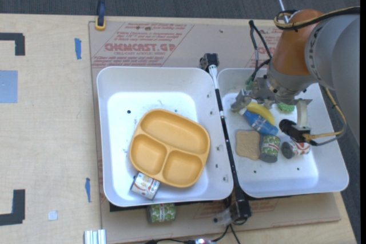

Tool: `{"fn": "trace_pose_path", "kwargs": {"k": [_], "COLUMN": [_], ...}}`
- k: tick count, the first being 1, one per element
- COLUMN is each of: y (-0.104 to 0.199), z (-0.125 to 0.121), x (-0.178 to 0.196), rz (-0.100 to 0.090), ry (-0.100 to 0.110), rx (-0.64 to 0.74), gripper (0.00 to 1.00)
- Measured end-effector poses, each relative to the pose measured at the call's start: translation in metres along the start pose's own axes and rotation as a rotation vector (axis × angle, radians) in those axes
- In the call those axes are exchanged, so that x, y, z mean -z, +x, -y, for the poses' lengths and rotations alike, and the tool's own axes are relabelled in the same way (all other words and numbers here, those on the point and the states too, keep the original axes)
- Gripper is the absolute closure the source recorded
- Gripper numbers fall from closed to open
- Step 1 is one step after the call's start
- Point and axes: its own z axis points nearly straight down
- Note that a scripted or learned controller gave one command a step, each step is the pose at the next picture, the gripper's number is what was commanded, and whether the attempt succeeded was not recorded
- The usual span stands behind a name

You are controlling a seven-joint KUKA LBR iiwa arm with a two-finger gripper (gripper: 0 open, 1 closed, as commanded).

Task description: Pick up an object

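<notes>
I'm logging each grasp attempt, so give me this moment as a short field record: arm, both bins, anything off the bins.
arm: grey arm with an orange band, reaching over the right bin's far side
hand: low over the clutter, fingers not readable
left white bin: yellow three-compartment plastic tray; small can lying at its near corner
right white bin: yellow banana, blue tube, tan square sponge, dark green can, other small items
off the bins: green-labelled can on the board in front of the left bin
</notes>
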Motion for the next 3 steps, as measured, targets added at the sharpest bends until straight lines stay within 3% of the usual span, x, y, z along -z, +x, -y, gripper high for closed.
{"fn": "trace_pose_path", "kwargs": {"k": [3], "y": [-0.0011], "z": [0.0079], "x": [0.0001], "rz": [0.0], "ry": [0.0], "rx": [0.001], "gripper": [0.0]}}
